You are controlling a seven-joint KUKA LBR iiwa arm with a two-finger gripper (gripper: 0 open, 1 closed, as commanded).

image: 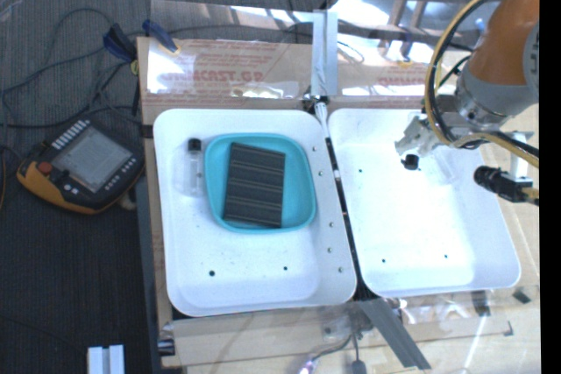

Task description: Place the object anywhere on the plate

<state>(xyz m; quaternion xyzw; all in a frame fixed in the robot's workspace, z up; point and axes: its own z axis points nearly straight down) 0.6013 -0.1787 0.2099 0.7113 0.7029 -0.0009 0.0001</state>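
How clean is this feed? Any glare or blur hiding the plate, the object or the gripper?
Camera view: the right white bin is overexposed, its floor nearly featureless; the gripper looks soft against that glare, too washed out to read. The clear panel behind the bins throws bright reflections. The turquoise square plate and the dark ribbed rectangular block on it are evenly lit and fairly sharp.
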